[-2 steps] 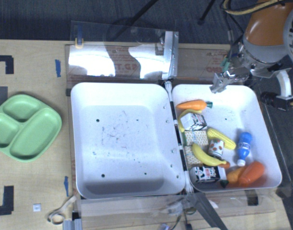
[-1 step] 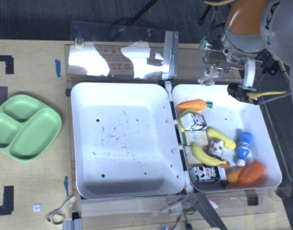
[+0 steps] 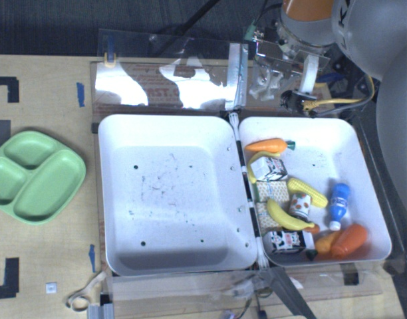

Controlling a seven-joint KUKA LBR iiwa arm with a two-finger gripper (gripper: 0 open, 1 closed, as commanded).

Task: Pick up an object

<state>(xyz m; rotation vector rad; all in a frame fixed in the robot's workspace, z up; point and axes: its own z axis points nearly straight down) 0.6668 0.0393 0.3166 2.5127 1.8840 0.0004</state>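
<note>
The right bin (image 3: pixel 338 127) holds a heap of small objects. An orange carrot (image 3: pixel 270 145) with a green end lies at the back, and a white carton (image 3: pixel 268 169) sits just in front of it. Two yellow bananas (image 3: pixel 307 192) (image 3: pixel 286 216) lie in the middle, with a small printed can (image 3: pixel 300 207) between them. A blue and white bottle (image 3: pixel 337 205) stands to their right. An orange-red fruit (image 3: pixel 349 240) rests at the front right, and a black and white box (image 3: pixel 286 241) at the front. My gripper (image 3: pixel 275 80) hangs beyond the bin's back rim, above the bench and apart from everything.
The left bin (image 3: pixel 167 191) sits beside the right one, with a shared ridge between them. A green divided plate (image 3: pixel 34 176) lies on the bench at far left. A clear plastic panel (image 3: pixel 170 78) stands behind the left bin. Cables run near the wrist at the back right.
</note>
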